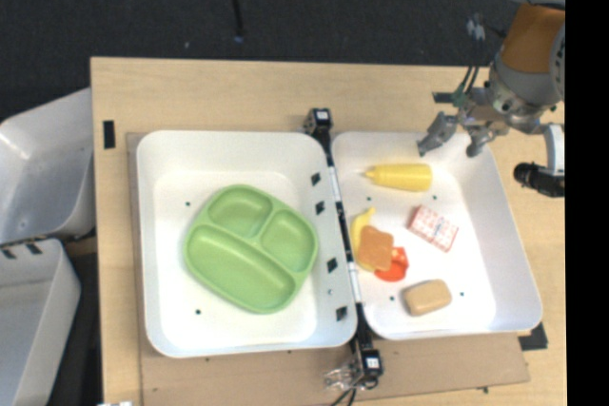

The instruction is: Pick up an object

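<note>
Nearest candidate for the pick: the yellow bottle [400,175], a toy mustard squeezer lying on its side in the upper part of the right bin [495,204], nozzle pointing toward the divider between the bins. Prob. light, hollow plastic, smooth and a bit slippery; round body so it could roll if nudged. Best hold, imo: across the thick middle of the body, fingers either side of its short axis, not the tapered nozzle end.

Other stuff, all placed rel. to the bottle: pink patterned box [434,227] just below and slightly right, small, stiff, flat faces, easy squeeze. Below-left, a cluster touching each other: yellow banana-ish piece [361,225], orange-brown slab [375,247], red piece [393,265] partly under the slab; crowded, harder to isolate. Further below, tan bread-like lump [425,297], apart from the rest, prob. soft foam. Well left of the bottle, across the divider, the left bin [157,204] holds a green divided plate [250,247].

Gripper [457,136]: up and right of the bottle, over the right bin's top edge, near but not touching it. Two fingers spread fairly wide, nothing between them. Looks like the approach step; needs to come down-left and line up across the bottle's body.
</note>
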`<state>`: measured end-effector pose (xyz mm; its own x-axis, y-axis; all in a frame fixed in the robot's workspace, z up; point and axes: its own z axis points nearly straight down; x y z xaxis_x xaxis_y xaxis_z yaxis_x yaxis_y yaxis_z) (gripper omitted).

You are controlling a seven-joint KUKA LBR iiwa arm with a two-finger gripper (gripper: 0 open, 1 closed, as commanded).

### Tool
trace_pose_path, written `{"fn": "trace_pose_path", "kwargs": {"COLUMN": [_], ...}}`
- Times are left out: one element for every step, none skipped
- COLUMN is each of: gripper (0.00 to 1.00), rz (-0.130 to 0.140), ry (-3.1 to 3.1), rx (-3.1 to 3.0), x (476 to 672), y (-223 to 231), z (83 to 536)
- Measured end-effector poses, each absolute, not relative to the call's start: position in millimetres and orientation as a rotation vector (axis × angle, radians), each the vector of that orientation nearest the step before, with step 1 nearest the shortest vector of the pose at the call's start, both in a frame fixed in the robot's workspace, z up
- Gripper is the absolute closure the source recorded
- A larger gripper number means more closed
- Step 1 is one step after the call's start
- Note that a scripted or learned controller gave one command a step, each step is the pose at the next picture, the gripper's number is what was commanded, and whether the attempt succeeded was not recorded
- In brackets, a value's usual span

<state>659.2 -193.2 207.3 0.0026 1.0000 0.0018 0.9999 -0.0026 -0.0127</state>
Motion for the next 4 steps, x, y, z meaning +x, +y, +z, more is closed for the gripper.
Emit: {"fn": "trace_pose_path", "kwargs": {"gripper": [0.00,0.00,0.00,1.00], "rz": [0.000,0.004,-0.019,-0.031], "ry": [-2.224,-2.221,-2.229,-2.250], "rx": [-2.222,-2.222,-2.229,-2.241], "x": [662.3,660.4,666.1,671.1], "y": [-193,-195,-195,-199], "z": [217,155,113,134]}}
